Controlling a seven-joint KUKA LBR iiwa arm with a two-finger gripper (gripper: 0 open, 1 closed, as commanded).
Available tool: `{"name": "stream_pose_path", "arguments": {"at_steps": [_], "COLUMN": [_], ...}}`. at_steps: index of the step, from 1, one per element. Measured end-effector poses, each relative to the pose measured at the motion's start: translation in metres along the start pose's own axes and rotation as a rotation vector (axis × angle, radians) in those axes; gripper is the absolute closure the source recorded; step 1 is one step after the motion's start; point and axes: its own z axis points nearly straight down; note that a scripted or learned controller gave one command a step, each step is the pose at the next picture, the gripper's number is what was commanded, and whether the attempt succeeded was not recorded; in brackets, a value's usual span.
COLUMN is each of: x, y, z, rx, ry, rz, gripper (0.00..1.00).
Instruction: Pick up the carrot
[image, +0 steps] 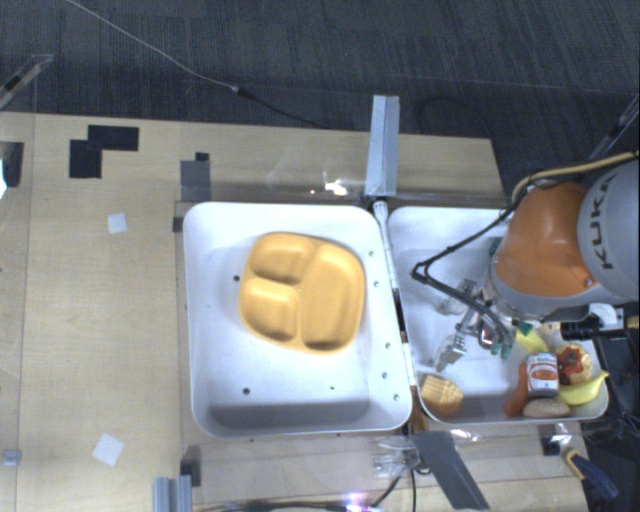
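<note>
Slim orange carrot (515, 402) lies in the right white bin's (440, 250) near corner, tight against a small red-labelled jar (542, 374), a yellow banana (585, 392) and a beige potato-like lump (546, 408). Metal fingers (449, 354) hang just left, apparently parted, gripping nothing. Left white bin (210, 330) holds a yellow compartment tray (301, 290). Round tan waffle-patterned piece (442, 394) sits below fingers.

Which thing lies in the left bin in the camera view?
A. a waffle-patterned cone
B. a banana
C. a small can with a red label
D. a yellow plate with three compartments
D: the yellow plate with three compartments lies alone in the left bin, while the can, the banana and the cone are all in the right bin.
</note>
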Motion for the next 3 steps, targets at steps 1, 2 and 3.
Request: {"name": "stream_pose_path", "arguments": {"at_steps": [1, 2, 3], "x": [-0.114, -0.057, -0.059], "y": [0.01, 0.021, 0.025], "z": [-0.045, 0.002, 0.002], "rx": [0.002, 0.001, 0.002], "ry": [0.0, 0.002, 0.002], "rz": [0.084, 0.029, 0.108], "gripper": [0.0, 0.0, 0.0]}}
